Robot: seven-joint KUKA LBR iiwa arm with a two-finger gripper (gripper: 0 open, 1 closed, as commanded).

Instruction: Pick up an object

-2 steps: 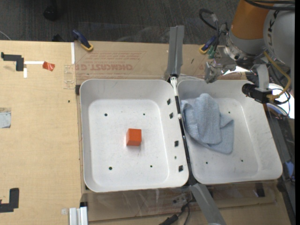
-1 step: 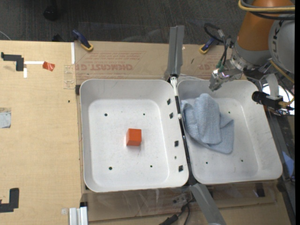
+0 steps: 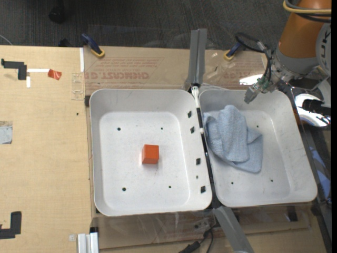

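Both white bins are evenly, brightly lit; sharp glare is seen on metal at the right edge

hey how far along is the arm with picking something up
Nothing looks picked up yet. The orange block lies on the floor of the left bin, and the blue cloth lies crumpled in the right bin. The tool sits at the right bin's far rim, apart from both. Still left: move over an object, descend, grasp and lift.
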